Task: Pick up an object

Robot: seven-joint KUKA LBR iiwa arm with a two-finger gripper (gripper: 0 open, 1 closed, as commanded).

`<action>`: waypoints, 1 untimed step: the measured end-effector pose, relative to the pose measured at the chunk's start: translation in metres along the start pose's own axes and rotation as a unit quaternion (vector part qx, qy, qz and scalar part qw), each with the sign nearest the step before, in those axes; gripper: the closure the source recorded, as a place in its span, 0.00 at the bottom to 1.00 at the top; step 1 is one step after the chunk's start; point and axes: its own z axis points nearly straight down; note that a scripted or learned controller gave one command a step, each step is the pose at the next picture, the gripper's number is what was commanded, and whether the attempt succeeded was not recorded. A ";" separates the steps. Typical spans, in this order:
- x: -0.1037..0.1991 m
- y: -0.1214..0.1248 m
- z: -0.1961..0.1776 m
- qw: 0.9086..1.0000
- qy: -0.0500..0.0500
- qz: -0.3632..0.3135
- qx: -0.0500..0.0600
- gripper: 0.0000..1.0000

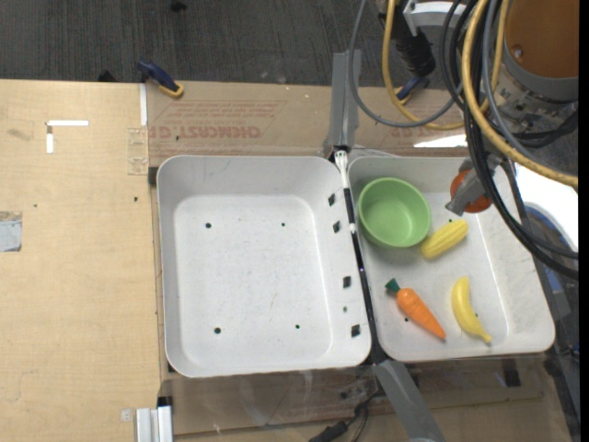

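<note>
The claw point(469, 191) hung over the right bin point(515, 339), its state impossible to tell behind cables. The approach step was in hand. Just below-left lay the corn point(444, 238); the next move called for descending squarely onto it.

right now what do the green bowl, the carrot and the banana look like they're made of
Green bowl: likely plastic, even matte colour with a soft sheen on its rim. Carrot and banana: probably moulded plastic toy food, with flat uniform colour and smooth, simplified shapes. Rubber or foam can't be ruled out.
</note>
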 end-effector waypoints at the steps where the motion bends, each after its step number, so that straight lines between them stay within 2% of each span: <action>1: 0.006 0.036 0.125 0.992 -0.001 -0.125 0.000 1.00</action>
